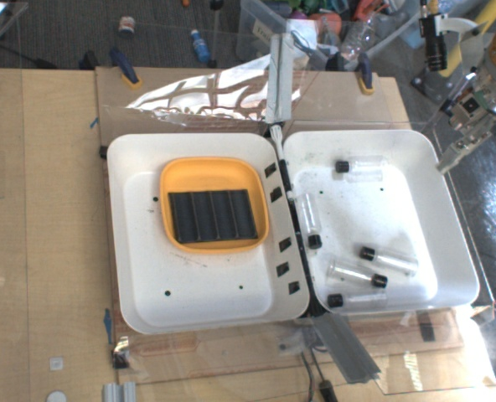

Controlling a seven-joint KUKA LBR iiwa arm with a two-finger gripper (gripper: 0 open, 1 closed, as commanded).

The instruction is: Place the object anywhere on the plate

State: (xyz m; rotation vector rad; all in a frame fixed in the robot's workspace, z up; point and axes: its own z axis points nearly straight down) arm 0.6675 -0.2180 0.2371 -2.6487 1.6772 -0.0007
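Best guess, the thing to move was one of the clear vials with black caps scattered in the right bin (449,224). One vial (364,169) lay toward the far side, another (307,214) ran along the left wall by the divider, and three more sat in a loose bunch at the near end, the nearest vial (353,300) almost against the near rim. None of them was on the orange plate (214,167), which sat in the middle of the left bin (118,224) with a dark ribbed slab (213,214) lying flat across it. The hand (470,115) looked to be parked off the far right corner of the right bin, up over the counter (30,224) edge and well apart from every vial. Honestly couldn't tell whether it was clenched or released, too cluttered back there. So I'd call this the very start: nothing picked yet. The next move would need the hand to come in over the right bin, drop onto a single vial lying clear of its neighbours, and line up across its length.
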